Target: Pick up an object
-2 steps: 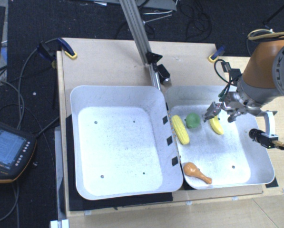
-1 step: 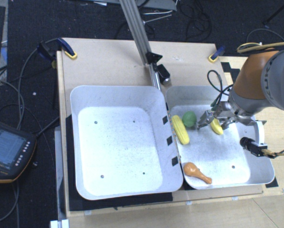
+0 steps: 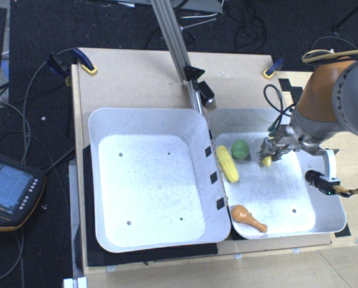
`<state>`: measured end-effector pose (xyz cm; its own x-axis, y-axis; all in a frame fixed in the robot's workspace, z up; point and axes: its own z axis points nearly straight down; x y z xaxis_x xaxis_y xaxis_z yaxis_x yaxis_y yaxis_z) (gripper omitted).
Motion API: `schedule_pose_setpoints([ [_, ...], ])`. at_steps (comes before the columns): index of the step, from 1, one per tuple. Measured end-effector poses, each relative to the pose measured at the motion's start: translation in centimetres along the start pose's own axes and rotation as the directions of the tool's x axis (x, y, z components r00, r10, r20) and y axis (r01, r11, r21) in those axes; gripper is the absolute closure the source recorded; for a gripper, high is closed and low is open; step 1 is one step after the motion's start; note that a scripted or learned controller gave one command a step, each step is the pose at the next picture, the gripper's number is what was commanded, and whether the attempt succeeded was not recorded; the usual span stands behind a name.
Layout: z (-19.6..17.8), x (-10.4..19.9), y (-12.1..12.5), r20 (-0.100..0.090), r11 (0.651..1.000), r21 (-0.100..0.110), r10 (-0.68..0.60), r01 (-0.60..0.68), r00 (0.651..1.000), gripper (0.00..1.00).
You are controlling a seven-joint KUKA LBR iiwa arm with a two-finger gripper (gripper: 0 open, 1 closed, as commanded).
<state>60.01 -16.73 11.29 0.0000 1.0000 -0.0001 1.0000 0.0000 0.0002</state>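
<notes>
Two shallow white bins sit side by side on the bench. At the left, the left bin (image 3: 149, 182) shows its speckled floor. The right bin (image 3: 286, 215) holds three things. A yellow corn cob (image 3: 228, 164) lies lengthwise by its left wall, a green ball-like object (image 3: 240, 149) sits just beside the cob's far end, and an orange gourd-shaped toy (image 3: 248, 217) rests at the near left corner, well apart from both. Right of the green object, the gripper (image 3: 267, 155) hangs low over the bin floor with a small yellow piece at its tip; whether its fingers are spread or pressed together cannot be told. The grey arm (image 3: 328, 104) reaches in from the right.
</notes>
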Motion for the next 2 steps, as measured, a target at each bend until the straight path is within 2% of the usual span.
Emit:
schedule_pose_setpoints([
  [1,-6.0,0.1,0.8,0.001,1.000,-0.005,-0.001,0.001,1.000,1.00],
  [2,-9.4,0.1,0.9,0.001,1.000,-0.003,0.000,0.000,1.000,1.00],
])
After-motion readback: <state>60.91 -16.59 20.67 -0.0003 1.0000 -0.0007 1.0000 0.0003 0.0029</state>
